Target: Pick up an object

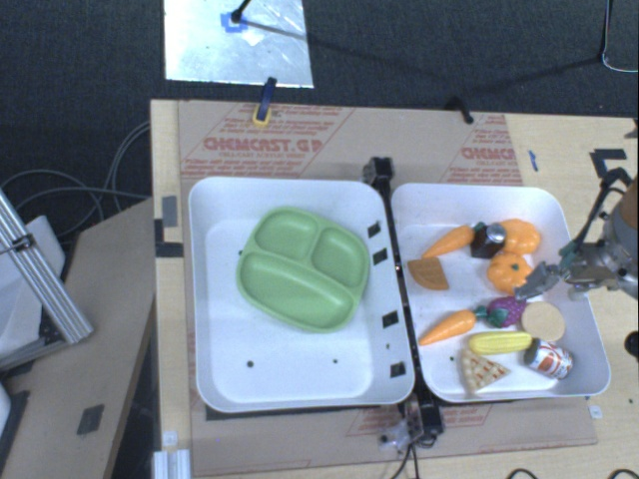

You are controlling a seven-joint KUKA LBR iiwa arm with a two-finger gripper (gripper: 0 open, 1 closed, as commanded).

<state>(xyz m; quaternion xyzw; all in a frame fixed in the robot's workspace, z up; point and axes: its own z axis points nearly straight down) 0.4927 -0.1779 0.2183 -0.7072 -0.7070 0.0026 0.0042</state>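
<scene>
Nearest the camera, along the front edge of the right bin (pixel 574 230), lie a pizza slice (pixel 483 372), a small can (pixel 548 359) with a red label tipped on its side, and a yellow corn cob (pixel 499 343) just behind the slice. A little farther in, a carrot (pixel 446 327) points toward the divider, with a purple toy (pixel 506 312) at its leafy end and a pale round disc (pixel 544 322) just beside that. The pincer (pixel 539 280) reaches in from the right at this depth, low over the bin, between the purple toy and an orange pepper (pixel 509 270); whether its tips are apart or together I cannot tell, and nothing shows between them. Left of the pepper sits a brown wedge (pixel 429 274). Farther back lie a second carrot (pixel 449 240), a dark small object (pixel 487 239) and an orange fruit (pixel 521 235) touching it. The left bin (pixel 215 218) holds a green divided plate (pixel 304 268) near its middle. Both bins rest on the counter (pixel 329 138), on brown printed board. Beyond it lies a shiny sheet (pixel 237 28).
</scene>
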